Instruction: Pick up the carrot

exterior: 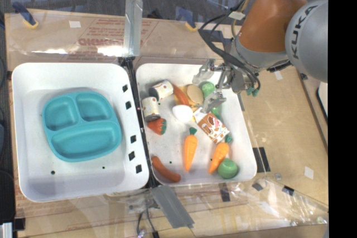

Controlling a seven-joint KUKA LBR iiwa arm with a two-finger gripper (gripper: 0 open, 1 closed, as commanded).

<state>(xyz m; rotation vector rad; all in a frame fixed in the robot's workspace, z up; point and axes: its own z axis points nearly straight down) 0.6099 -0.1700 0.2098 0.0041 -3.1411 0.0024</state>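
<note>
The left bin [28,120] holds a teal divided plate [82,125]. In the right bin [245,136], toy food lies crowded: a small cylinder [162,89] whose kind is hard to make out, a strawberry [157,126], a sausage [165,169], a white egg [182,113], and a snack packet [212,127]. One carrot [190,151] lies near the middle, tip toward the near wall; a second carrot [219,156] touches a green apple [227,168]. The gripper [215,98] hangs over the far right corner, partly covering a green piece [207,88]; whether it is spread or closed cannot be told amid the clutter.
</note>
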